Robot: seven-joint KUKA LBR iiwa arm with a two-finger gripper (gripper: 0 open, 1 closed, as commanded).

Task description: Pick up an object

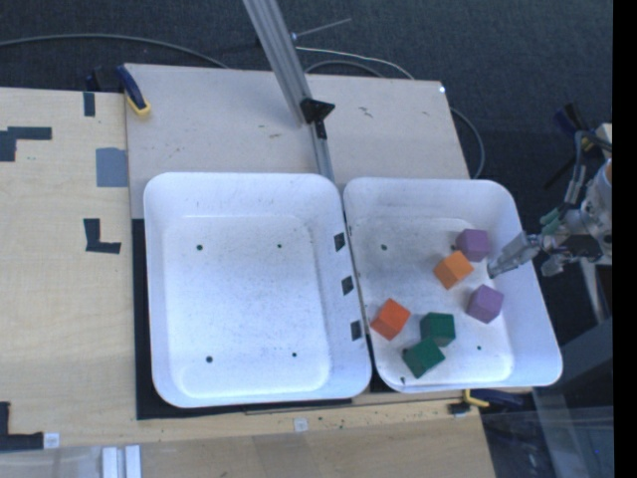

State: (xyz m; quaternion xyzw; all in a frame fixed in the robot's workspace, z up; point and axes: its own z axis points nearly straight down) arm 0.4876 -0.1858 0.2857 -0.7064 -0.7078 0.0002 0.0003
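Observation:
The right bin [495,201] holds several small blocks. A purple block [474,243] lies beside an orange block [454,268] in its upper right part. Lower down sits a second purple block [485,303]. Near the bin's left wall rests another orange block [390,318], with two green blocks [437,328] [423,357] close together at the front. My gripper [513,255] hangs over the bin's right rim, just right of the upper purple block and apart from it. Nothing shows in its grasp.
The left bin [159,207] stands next to the right one, sharing a middle wall. A slanted metal rail [282,48] crosses the bench behind the bins. A blue and yellow clamp [133,92] sits at the back left. Cables trail near the arm on the right.

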